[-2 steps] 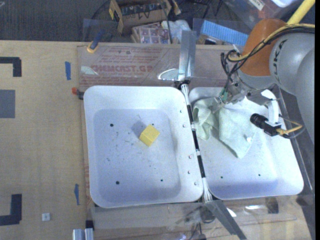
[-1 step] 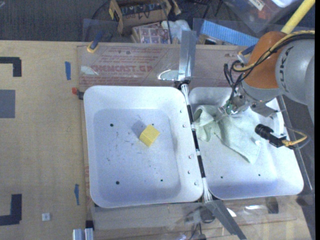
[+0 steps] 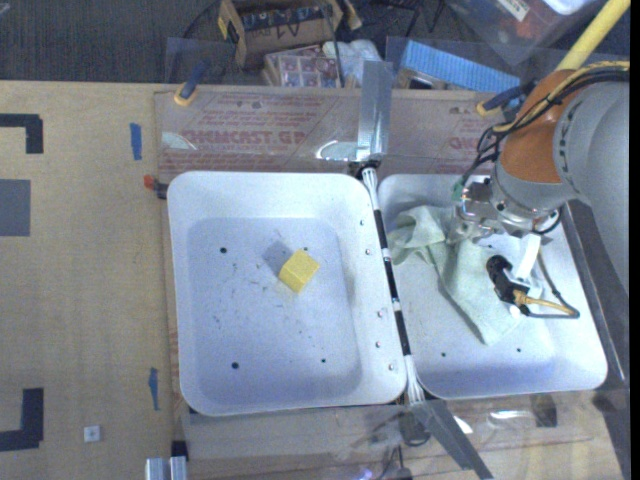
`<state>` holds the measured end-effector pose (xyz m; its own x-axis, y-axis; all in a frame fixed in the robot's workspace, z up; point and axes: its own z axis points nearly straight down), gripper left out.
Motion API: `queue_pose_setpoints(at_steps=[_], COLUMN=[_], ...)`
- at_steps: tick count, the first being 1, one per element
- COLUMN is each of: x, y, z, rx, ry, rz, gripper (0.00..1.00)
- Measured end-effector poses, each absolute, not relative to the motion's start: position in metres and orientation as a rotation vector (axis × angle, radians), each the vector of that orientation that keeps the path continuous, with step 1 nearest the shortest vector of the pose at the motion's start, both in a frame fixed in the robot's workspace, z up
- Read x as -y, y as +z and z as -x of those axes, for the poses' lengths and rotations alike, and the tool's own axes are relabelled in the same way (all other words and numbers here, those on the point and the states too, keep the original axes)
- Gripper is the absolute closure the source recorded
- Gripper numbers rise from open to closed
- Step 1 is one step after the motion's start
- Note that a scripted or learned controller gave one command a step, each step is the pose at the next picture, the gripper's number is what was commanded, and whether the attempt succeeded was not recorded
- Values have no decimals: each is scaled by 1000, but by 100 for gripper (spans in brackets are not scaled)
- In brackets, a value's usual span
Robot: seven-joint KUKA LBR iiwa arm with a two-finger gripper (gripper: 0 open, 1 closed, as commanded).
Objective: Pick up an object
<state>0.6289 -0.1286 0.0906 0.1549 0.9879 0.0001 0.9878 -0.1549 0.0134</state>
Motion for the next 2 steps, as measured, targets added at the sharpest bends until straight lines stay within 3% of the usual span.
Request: queue_pose_setpoints(at_steps=[1, 2], x=[149, 164], y=[192, 239], z=[-589, -519], rx=[-1890, -2491], ry=[-4, -2], rz=[-2511, -1919], gripper=[100, 100])
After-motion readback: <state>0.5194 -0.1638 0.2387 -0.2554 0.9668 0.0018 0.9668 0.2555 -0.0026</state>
